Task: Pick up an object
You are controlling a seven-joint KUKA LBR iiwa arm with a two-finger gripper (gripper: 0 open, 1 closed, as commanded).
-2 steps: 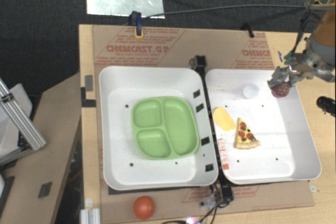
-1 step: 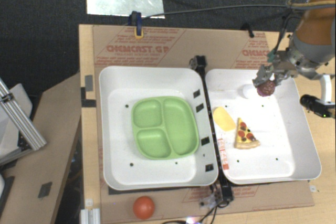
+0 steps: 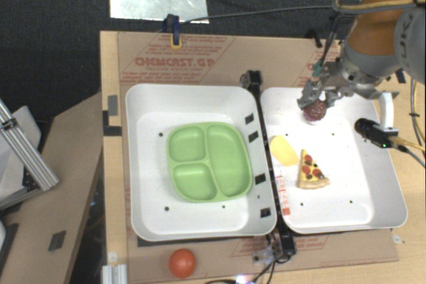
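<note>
Left bin (image 3: 143,143): a shallow white tray holding a green divided plate (image 3: 208,161) with three compartments, lying flat near the bin's centre. An orange-red ball (image 3: 182,263) rests on the bench in front of this bin, outside it. A row of black clips (image 3: 256,143) runs along the seam where the two bins meet. Right bin (image 3: 373,203): a shallow white tray holding a yellow oval piece (image 3: 284,151) near its left wall and, just beside it, a toy pizza slice (image 3: 311,171) with red dots. Toward the far edge of this bin lies a dark red round object (image 3: 315,110). The gripper (image 3: 315,98) sits directly over that object, in contact or nearly so; whether its fingers are apart or clamped cannot be told. The grey and orange arm (image 3: 383,10) enters from the upper right.
</note>
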